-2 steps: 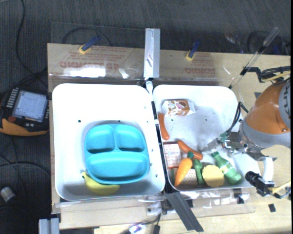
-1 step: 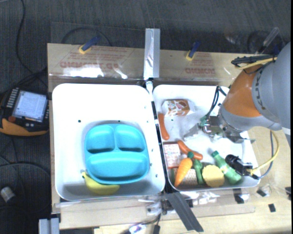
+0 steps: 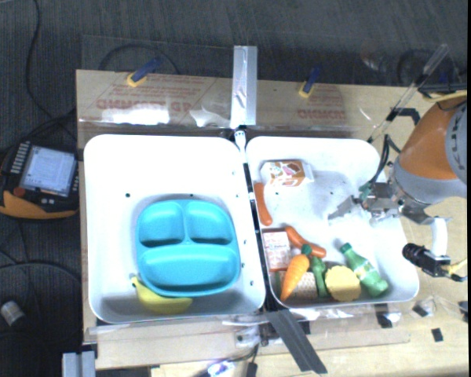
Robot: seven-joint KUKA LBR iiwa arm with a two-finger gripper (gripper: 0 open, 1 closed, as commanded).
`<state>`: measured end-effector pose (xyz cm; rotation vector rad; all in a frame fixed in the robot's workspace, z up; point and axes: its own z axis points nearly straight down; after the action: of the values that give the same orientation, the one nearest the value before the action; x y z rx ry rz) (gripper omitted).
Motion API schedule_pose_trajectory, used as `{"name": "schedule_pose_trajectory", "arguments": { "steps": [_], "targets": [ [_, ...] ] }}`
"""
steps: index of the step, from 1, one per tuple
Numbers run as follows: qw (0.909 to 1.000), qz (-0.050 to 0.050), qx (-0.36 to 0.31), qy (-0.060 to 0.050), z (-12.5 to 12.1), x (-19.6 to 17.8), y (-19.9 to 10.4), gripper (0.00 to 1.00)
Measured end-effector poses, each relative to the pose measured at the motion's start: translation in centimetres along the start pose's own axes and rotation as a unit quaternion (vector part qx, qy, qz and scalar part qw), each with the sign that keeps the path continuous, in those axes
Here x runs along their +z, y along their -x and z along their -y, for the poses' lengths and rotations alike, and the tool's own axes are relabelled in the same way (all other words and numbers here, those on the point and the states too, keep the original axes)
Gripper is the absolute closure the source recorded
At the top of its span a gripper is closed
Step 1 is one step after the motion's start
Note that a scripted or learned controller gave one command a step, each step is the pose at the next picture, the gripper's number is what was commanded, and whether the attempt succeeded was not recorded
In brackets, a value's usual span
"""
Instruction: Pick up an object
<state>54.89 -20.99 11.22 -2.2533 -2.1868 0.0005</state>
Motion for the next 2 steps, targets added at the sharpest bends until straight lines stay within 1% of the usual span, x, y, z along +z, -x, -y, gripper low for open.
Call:
{"name": "schedule_pose_trajectory", "arguments": {
  "steps": [1, 2],
  "targets": [
    [0.9999, -0.002, -0.001, 0.012, 2.5, 1.7, -0.1, 0.0],
    [0.9999, 0.003, 0.014, 0.009, 4.7, 2.2, -4.4, 0.0]
  ]
}}
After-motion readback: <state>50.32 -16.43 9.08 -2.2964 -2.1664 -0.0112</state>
